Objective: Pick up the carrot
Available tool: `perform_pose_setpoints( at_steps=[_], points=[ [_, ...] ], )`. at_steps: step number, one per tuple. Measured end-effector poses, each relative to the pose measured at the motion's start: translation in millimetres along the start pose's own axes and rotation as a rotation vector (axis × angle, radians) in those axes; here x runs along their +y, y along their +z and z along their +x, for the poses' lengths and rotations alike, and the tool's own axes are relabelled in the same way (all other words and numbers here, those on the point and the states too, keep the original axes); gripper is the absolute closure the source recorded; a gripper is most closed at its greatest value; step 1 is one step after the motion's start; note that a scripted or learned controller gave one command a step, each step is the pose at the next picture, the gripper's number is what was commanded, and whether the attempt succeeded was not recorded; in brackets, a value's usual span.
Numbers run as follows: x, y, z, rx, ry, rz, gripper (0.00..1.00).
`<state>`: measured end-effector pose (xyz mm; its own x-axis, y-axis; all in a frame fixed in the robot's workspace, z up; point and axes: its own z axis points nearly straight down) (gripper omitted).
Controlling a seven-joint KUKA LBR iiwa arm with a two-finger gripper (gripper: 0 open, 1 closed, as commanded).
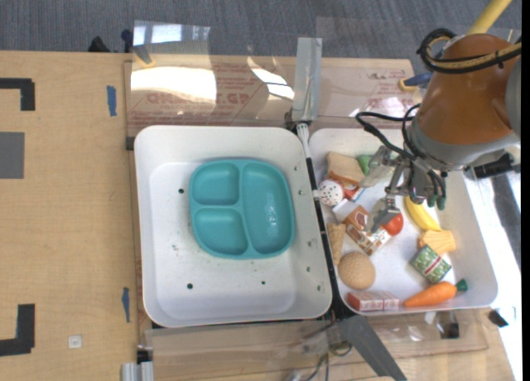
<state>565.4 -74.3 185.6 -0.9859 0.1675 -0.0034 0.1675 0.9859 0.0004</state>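
Gripper (396,205) is down inside the right bin (483,276), fingers pointing at the pile. Can't tell how far open it is from this angle, and nothing visibly sits between the fingers. Its tips hang right over a red tomato (391,224) and a small red-and-white box (364,230); contact is unclear. A yellow banana (423,213) lies just beside it on the bin's right side. Carrot (432,294) is well apart from the gripper, lying flat along the near edge of the same bin, green top toward the right wall, untouched. A green can (431,264) sits just above it and a round tan bun (356,270) lies to its left. Left bin (157,230) holds a teal divided plate (242,207).
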Motion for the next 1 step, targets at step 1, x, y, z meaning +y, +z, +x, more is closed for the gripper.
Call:
perform_pose_setpoints(
  at_steps=[1],
  points=[
    [-42.6,-91.3,45.0,-0.008,-0.185,0.001,0.0]
  ],
)
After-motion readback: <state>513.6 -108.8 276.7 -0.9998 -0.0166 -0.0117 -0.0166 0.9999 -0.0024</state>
